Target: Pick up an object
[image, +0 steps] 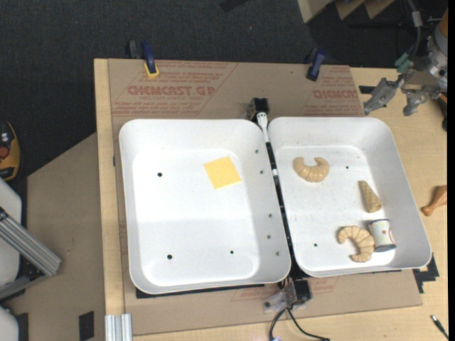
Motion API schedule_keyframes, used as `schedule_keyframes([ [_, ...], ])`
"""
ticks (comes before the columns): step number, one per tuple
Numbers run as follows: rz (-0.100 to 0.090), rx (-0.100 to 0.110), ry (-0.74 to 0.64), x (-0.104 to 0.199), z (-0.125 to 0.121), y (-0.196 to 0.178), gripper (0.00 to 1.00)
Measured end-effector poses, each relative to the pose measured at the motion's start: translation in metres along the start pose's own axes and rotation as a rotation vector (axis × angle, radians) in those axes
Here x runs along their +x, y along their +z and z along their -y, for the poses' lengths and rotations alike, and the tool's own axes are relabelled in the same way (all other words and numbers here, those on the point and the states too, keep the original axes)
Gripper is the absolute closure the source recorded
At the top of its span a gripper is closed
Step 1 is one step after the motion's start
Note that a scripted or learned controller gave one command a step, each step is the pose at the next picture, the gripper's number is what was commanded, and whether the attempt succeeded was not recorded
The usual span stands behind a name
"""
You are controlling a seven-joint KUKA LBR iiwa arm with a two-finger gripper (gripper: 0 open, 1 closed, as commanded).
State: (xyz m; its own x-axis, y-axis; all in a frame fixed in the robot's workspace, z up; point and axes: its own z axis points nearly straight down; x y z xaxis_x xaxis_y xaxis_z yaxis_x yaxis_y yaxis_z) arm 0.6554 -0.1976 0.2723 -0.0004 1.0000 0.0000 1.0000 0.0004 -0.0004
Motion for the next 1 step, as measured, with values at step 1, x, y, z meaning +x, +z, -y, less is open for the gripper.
schedule_keyframes([
  [1, 0.002, -0.004, -0.001, -0.0001, -0.0007, -0.0114, 1.0],
])
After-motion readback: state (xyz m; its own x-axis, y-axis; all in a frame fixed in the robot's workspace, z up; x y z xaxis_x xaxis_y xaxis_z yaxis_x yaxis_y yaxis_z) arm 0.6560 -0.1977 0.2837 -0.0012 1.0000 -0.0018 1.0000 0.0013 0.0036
